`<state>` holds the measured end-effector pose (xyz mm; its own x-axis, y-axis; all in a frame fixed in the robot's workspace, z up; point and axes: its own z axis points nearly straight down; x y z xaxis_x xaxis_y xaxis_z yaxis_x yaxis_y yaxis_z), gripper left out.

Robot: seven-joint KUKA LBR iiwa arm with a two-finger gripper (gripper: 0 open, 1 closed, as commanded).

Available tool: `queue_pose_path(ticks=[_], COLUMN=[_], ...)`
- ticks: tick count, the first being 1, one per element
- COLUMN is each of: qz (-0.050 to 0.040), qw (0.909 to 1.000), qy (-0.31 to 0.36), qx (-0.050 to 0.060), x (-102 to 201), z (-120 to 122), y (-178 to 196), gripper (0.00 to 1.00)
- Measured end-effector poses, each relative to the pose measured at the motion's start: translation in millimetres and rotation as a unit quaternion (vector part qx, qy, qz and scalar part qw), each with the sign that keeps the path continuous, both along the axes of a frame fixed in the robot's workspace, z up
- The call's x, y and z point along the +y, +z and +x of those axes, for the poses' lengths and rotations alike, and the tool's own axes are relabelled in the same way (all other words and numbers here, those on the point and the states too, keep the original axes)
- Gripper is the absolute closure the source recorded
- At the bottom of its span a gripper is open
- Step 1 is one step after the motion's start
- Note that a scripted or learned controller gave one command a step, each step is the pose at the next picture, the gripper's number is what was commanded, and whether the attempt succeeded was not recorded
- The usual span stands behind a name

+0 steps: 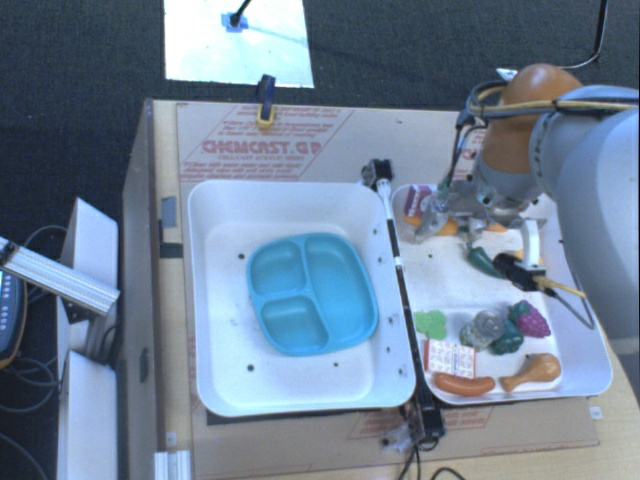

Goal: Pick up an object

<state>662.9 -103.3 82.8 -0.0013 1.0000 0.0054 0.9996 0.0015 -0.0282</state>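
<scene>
Writing: cardboard sheet (300,138) under the bins, red print "CHEMCAST GP"; smaller lines unreadable.
Left bin (225,368): blue three-compartment plate (311,292), lying flat near centre.
Right bin (590,373): toy food. Green leaf piece (431,322), red-and-white carton (450,357), sausage (463,385), drumstick (532,371), purple grapes (531,319), clear round item (486,326), along the near side.
Hand (440,216): low over the right bin's far-left corner; state cannot be told, the arm covers it.
Nearest items: white-and-red cup (413,202) just beside the hand, orange piece (450,227) at it, contact unclear.
Near-side toys: well apart from the hand.
</scene>
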Motion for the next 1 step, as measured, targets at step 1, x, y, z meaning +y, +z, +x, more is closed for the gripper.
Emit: queue_pose_path(ticks=[1], qz=[-0.0012], qw=[1.0000], qy=[0.000], qx=[-0.008], x=[-10.5], z=[3.5], y=[20.1], gripper=[0.00])
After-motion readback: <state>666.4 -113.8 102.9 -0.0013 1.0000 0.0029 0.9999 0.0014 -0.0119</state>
